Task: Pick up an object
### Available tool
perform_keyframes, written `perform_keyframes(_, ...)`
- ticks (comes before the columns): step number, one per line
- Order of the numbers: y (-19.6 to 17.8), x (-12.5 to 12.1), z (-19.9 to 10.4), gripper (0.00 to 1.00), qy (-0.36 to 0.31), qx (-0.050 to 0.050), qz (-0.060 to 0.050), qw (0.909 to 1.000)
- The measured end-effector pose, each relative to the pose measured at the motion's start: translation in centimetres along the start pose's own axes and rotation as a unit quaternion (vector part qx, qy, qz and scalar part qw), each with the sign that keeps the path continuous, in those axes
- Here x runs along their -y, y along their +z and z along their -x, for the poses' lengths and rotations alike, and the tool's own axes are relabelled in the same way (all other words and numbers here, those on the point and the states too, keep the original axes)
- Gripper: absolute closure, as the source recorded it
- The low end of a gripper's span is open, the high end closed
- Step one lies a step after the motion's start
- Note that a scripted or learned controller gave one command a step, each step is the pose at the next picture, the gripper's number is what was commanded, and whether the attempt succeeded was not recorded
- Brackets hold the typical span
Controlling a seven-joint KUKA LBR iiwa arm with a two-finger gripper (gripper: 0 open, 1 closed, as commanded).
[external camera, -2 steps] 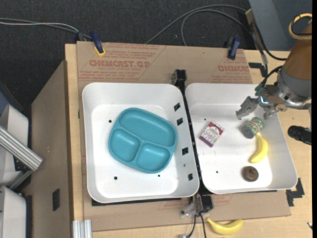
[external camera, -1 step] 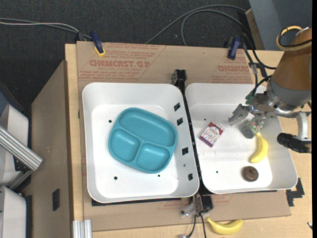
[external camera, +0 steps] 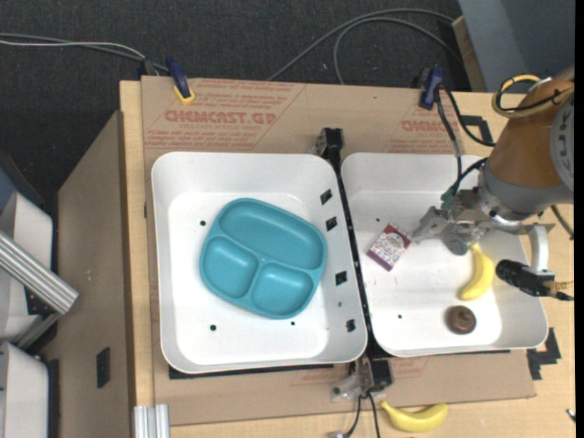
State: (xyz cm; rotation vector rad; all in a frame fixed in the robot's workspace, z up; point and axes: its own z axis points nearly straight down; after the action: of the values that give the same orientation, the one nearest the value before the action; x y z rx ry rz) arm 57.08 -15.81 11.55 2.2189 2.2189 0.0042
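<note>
Now | tool (external camera: 444, 229) spread, grasping nothing | banana (external camera: 476, 276) near right bin's (external camera: 411, 340) right edge | packet (external camera: 388, 246) mid-floor

Arm (external camera: 534, 140) was cut off by the right edge. Claw (external camera: 449, 226) blurred; finger state could not be read. Banana (external camera: 476, 276) top hidden behind the claw. Second banana (external camera: 415, 416) below the worktop (external camera: 228, 108) was clipped by the bottom edge.

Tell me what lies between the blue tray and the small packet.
In the camera view, the bins' adjoining white rims lie between blue tray and packet.
</note>
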Motion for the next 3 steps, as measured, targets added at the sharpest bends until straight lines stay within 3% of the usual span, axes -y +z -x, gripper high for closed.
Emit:
perform_keyframes(1,-1.5,-0.3,-0.1,1.0,-0.001,0.001,0.004,1.0)
perform_keyframes(2,-7.9,-0.8,-0.5,1.0,-0.001,0.0,0.001,1.0)
perform_keyframes(3,-8.6,-0.9,-0.5,1.0,-0.001,0.0,-0.001,1.0)
